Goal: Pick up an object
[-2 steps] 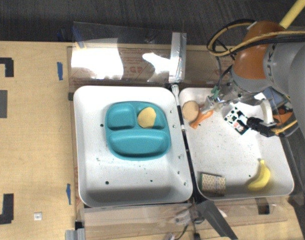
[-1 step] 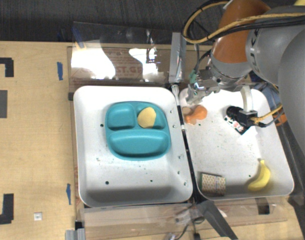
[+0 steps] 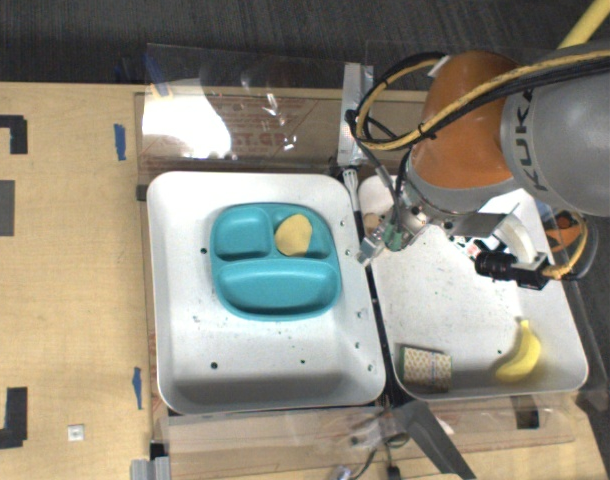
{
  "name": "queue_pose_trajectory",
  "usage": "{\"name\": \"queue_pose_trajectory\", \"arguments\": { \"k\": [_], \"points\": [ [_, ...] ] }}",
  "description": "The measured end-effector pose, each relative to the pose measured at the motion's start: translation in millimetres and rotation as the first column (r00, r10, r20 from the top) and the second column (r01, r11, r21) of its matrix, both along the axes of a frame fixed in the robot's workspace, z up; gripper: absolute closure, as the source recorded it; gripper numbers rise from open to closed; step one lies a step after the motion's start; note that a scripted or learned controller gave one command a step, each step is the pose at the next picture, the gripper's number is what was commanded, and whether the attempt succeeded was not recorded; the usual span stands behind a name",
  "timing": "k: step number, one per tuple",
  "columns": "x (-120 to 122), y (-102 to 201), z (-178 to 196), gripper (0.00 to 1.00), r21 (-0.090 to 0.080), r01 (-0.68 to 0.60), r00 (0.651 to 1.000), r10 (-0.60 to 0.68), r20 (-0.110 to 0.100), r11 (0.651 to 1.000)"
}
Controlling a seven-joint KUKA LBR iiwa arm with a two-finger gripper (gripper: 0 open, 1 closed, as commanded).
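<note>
While fingers (image 3: 377, 240) hide their state, banana (image 3: 520, 355) lies upright, stem up.

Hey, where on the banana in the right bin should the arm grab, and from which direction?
Grip the banana across its thick middle, coming straight down from above. It lies flat and curved in the near right corner of the right bin, so the bin wall likely blocks a sideways approach. Setting the jaws across the curve, not along it, should give the narrowest, steadiest hold.
</note>
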State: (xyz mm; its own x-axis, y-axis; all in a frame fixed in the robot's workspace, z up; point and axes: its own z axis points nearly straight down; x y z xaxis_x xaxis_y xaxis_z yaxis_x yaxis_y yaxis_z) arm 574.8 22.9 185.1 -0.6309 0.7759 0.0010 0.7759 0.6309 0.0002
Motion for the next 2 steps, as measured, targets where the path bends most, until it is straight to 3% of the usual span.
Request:
{"name": "queue_pose_trajectory", "arguments": {
  "k": [1,2],
  "points": [
    [-5.8,-21.3,54.5,1.0,-0.004,-0.326,0.945,0.326,0.009,0.945],
    [-37.5,-48.4,33.2,1.0,-0.001,-0.476,0.879,0.476,0.002,0.879]
  ]
}}
